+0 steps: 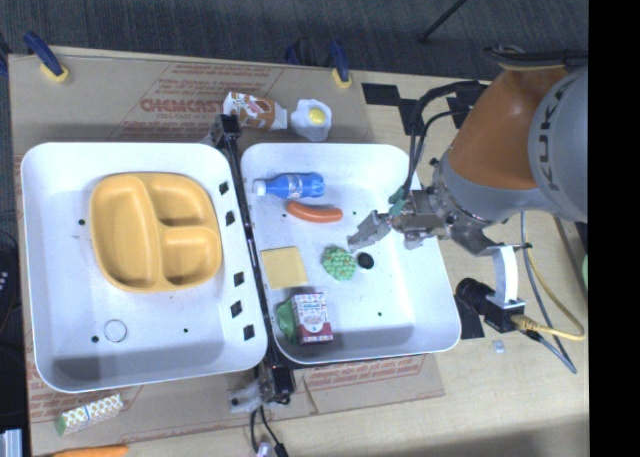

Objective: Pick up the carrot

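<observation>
Camera view | carrot (314, 212) up-left of gripper (362, 236), apart

The bench (420, 415) bears cardboard (190, 95) under two white bins (60, 345), side by side.

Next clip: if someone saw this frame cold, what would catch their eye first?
Probably the big yellow divided tray lying alone in the left bin, then the grey and orange arm reaching in from the right with its gripper over the right bin. That bin holds the small clutter: a blue bottle, an orange carrot, a green cluster, a yellow square and a small carton.
</observation>
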